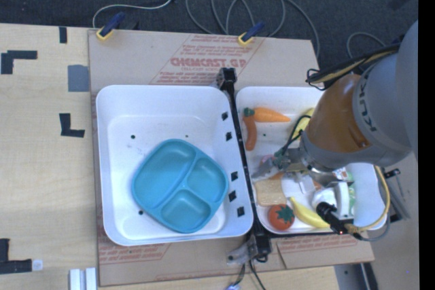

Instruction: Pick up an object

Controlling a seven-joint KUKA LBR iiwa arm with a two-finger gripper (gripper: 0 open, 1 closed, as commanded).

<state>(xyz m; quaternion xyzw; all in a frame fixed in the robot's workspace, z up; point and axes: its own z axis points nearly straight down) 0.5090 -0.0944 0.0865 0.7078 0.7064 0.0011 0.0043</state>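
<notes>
- Scanning from the left: the left bin (109,112) holds a blue divided plate (179,184), lying flat near the bin's front, well apart from the arm. You can ignore it for this pick.
- Divider between bins: a black clip strip (234,146) runs down where the two bins meet, probably keeping them locked side by side on the bench (41,166).
- Right bin (272,93), left part: an orange carrot (270,115) lies along the back, and a darker orange piece (250,134) stands beside the divider.
- Right bin, front: a tan bread slice (270,193), a tomato (281,216) and a banana (307,212) are bunched close together, touching or nearly so. These are your candidate objects; none is lifted.
- Arm (370,112): it comes in from the right and hangs over the middle of the right bin, its orange band covering much of the bin.
- Claw (289,163): it sits low near the bin floor, just behind the bread. You cannot tell whether it is wide or narrow; the wrist hides it. Nothing visibly held.
- Judgement: the pick looks not yet done; the clutter at the front risks a bumped neighbour.
</notes>
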